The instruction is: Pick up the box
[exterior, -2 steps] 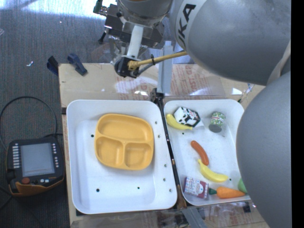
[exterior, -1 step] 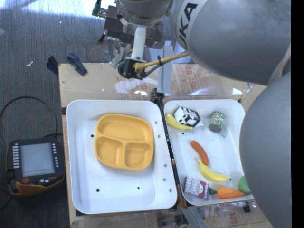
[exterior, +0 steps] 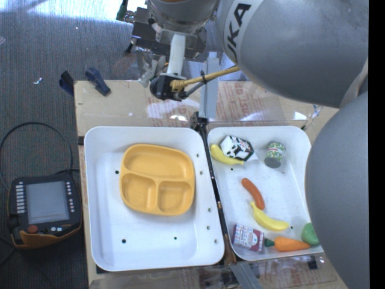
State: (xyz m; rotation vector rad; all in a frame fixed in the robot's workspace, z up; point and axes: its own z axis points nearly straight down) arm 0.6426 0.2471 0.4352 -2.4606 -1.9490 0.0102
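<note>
The red box (exterior: 248, 236) lies right of the yellow divided plate (exterior: 157, 178). The gripper (exterior: 155, 65) hangs beyond that plate; its state cannot be told.

Bright overall. Daylight streaks wash out the carpet (exterior: 54, 5) at 11 o'clock; it dims toward 9. White glare spots on the clear sheet (exterior: 174, 117) at 12. Left bin (exterior: 108, 245) and right bin (exterior: 295, 179) evenly lit, near blown-out, with soft shadows. Arm (exterior: 301, 35) at 2 looms large, its edges blurred.
</note>
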